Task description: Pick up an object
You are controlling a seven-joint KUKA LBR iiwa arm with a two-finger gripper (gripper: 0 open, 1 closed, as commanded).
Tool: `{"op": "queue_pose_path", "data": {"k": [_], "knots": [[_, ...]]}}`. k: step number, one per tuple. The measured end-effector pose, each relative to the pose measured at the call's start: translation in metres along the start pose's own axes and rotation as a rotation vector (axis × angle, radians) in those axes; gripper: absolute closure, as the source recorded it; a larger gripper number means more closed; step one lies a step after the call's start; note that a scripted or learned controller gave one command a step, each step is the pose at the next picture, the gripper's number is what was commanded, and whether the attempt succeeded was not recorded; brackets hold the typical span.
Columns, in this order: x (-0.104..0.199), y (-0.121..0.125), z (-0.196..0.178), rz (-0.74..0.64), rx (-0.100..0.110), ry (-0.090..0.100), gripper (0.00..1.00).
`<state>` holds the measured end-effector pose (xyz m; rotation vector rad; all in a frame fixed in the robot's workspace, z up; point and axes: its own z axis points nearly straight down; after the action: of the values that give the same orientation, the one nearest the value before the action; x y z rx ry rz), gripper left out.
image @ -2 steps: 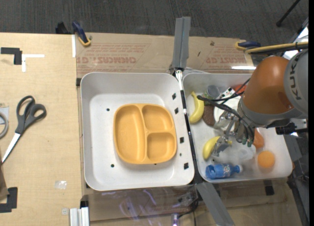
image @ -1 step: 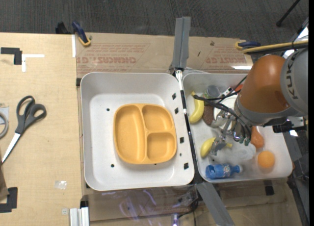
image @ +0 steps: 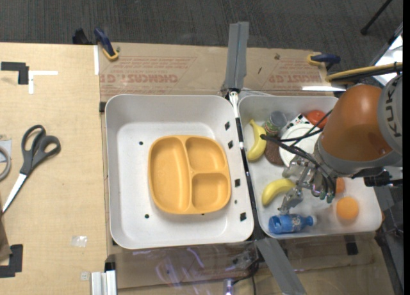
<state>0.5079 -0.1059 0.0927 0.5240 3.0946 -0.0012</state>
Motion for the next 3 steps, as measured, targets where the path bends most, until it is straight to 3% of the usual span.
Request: {"op": "queue_pose_path", "data": {"k": [1,2,3], "knots": [[-0.044,-0.070,0.001,0.283,0.002,0.004,0.00],[-0.009,-0.093,0.000,0.263,0.000,0.000,0.00],[-0.007,-0.087,0.000,0.288,0.000,0.000,0.00]]}}
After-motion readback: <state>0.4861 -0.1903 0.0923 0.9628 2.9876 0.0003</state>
